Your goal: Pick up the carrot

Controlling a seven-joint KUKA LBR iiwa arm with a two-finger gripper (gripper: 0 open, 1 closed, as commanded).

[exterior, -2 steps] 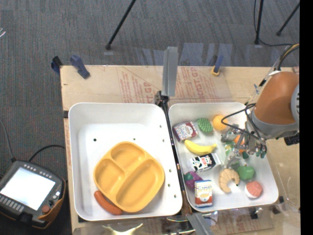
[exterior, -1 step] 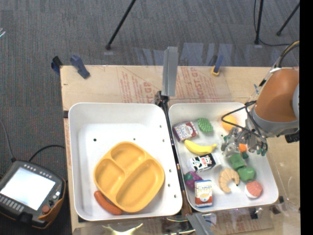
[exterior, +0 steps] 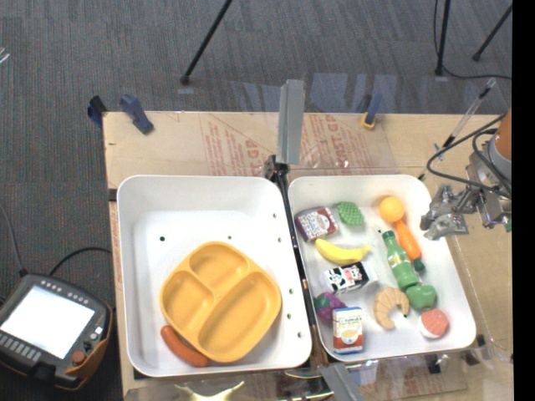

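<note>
The gripper (exterior: 445, 217) hangs at the right rim of the right bin (exterior: 465, 306), just beside the carrot (exterior: 407, 239) and not touching it, and whether it is spread or closed I cannot tell: from above it reads as a tangle of grey metal, with most of the arm cut off at the frame's edge. The carrot lies in the upper right of that bin, slanting down toward the green bottle (exterior: 399, 259), which lies right against it, with the orange (exterior: 391, 209) at its top end. That crowding is the danger, I judge: a descent slightly off line could land on the bottle or nudge the round orange, and a pinch across the carrot's tapered body could let it slip out. The bin wall sits close to the tool too, so a low approach from the right might clip the rim. The carrot's lower tip is hard to separate from the bottle and the dark green bit beside it. Farther left lie the banana (exterior: 341, 251), the milk carton (exterior: 347, 277) and the croissant (exterior: 391, 306), and in the left bin the yellow plate (exterior: 221, 301).
</note>
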